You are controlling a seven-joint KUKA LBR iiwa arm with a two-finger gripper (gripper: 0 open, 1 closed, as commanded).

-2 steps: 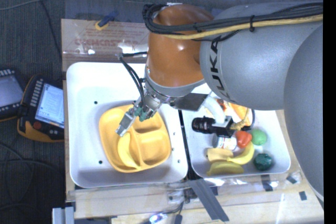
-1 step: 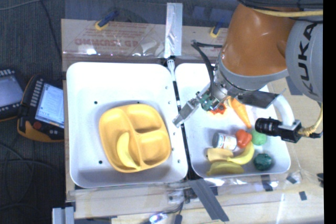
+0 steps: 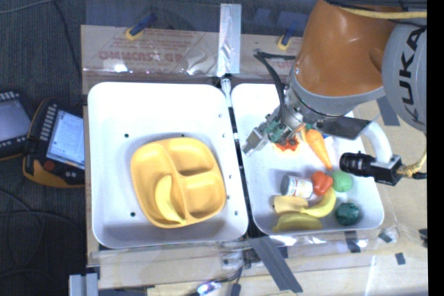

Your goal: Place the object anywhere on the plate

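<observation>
The gripper (image 3: 267, 134) is hanging low over the right bin (image 3: 258, 180), near its upper-left corner, just beside the divider between the two bins. Whether it is spread or closed is something I cannot tell from this angle; the wrist and orange band (image 3: 343, 38) are hiding most of it. A small red-orange object (image 3: 286, 142) is lying right at the gripper, at about its four o'clock, and seems to be the likely target, though nothing is visibly gripped.

The yellow divided plate (image 3: 179, 180) is sitting in the middle of the left bin (image 3: 111, 114), at roughly eight o'clock from the gripper and well apart from it.

The risks I am judging from here: the target is lying beside a carrot (image 3: 319, 147), so a closing grasp could catch both or nudge one away. Working this close to the bin wall could mean scraping the rim. A loose hold could drop the piece while crossing the divider, short of the plate.

At five o'clock from the gripper, toys are crowding the right bin's lower corner: a small can (image 3: 297, 186), a red pepper (image 3: 321, 181), a lime-green piece (image 3: 343, 181), a dark green piece (image 3: 347, 213) and bananas (image 3: 304, 213).

The bins are resting on a wooden bench (image 3: 111, 45) with taped plastic sheeting, above dark carpet (image 3: 41, 24). A teach pendant (image 3: 59, 145) is lying at far nine o'clock.
</observation>
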